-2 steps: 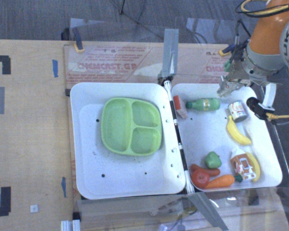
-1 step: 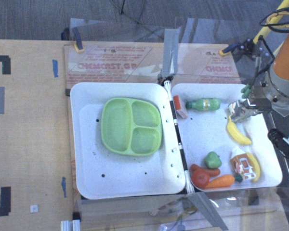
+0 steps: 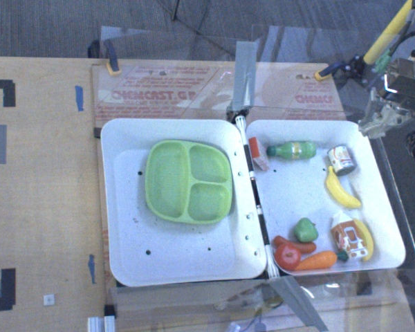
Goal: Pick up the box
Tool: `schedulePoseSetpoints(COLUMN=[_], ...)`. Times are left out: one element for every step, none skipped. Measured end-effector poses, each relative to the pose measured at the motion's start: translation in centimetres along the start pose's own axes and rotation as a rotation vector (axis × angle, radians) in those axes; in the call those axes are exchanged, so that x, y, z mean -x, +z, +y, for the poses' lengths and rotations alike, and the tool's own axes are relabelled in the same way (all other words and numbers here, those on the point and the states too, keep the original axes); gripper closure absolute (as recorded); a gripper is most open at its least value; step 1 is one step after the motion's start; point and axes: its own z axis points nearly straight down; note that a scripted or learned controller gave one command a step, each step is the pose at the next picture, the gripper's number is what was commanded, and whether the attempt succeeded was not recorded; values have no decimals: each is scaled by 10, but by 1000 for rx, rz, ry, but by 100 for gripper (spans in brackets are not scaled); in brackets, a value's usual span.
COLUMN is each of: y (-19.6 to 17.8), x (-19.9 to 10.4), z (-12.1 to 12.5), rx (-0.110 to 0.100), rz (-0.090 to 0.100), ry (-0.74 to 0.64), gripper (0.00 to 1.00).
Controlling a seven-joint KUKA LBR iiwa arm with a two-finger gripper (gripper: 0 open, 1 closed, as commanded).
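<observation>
A small red and white box (image 3: pixel 257 155) lies against the left wall of the right bin (image 3: pixel 391 213), near its far corner. An orange and white carton (image 3: pixel 346 238) lies near the bin's front right, beside a yellow banana-like piece (image 3: pixel 365 232). The gripper (image 3: pixel 379 121) hangs over the far right corner of the right bin, well away from both boxes, with nothing seen in it. The arm's wrist (image 3: pixel 401 81) rises behind it at the upper right.
The right bin also holds a green bottle (image 3: pixel 292 150), a can (image 3: pixel 341 159), a banana (image 3: pixel 342 189), a green pepper (image 3: pixel 305 230), a tomato (image 3: pixel 288 255) and a carrot (image 3: pixel 319 260). A green divided plate (image 3: pixel 189 182) lies in the left bin (image 3: pixel 117 206).
</observation>
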Motion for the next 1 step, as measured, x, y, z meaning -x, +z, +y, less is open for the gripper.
schedulePoseSetpoints(y=[-10], x=[-2], z=[1], rx=[3], rz=[-2], ry=[-4], gripper=[100])
